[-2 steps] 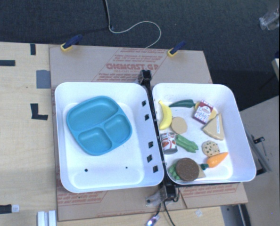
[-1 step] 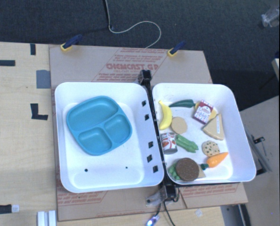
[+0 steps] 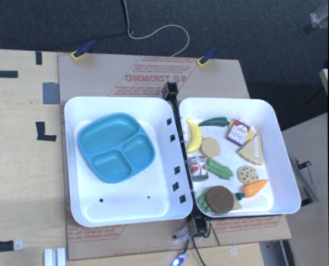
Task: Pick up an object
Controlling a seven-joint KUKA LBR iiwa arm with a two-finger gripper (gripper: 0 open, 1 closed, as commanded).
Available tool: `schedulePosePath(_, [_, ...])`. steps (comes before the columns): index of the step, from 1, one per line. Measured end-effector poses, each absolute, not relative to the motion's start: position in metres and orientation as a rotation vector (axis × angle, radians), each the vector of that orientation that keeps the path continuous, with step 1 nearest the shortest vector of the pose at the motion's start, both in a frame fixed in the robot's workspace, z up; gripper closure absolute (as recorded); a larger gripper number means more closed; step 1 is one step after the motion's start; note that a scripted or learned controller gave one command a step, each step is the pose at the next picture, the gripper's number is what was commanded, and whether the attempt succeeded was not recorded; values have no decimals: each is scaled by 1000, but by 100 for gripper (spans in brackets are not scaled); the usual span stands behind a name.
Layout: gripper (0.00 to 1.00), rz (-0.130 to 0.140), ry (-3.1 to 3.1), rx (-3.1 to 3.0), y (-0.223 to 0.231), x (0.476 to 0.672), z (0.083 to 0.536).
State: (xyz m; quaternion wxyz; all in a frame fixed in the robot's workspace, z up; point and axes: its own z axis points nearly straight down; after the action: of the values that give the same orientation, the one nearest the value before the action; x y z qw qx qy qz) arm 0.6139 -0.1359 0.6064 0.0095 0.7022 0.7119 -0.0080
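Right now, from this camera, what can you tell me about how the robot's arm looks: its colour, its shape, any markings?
Very little. At the upper right edge, over the dark floor, there is a small pale grey shape, blurred. It may be part of the arm, but I cannot tell. No band, cable or marking can be read on it.

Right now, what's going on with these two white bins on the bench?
Nothing is being handled at this moment. The left white bin holds a blue divided plastic plate. The right white bin holds toy food: a yellow banana, a small red-labelled can, a round brown burger patty, an orange carrot and a pale wedge of cheese. Picking has not yet begun.
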Motion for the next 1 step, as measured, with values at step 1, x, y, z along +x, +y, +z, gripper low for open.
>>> schedulePosePath(1, [100,-27,2224,2191,-135,614,616])
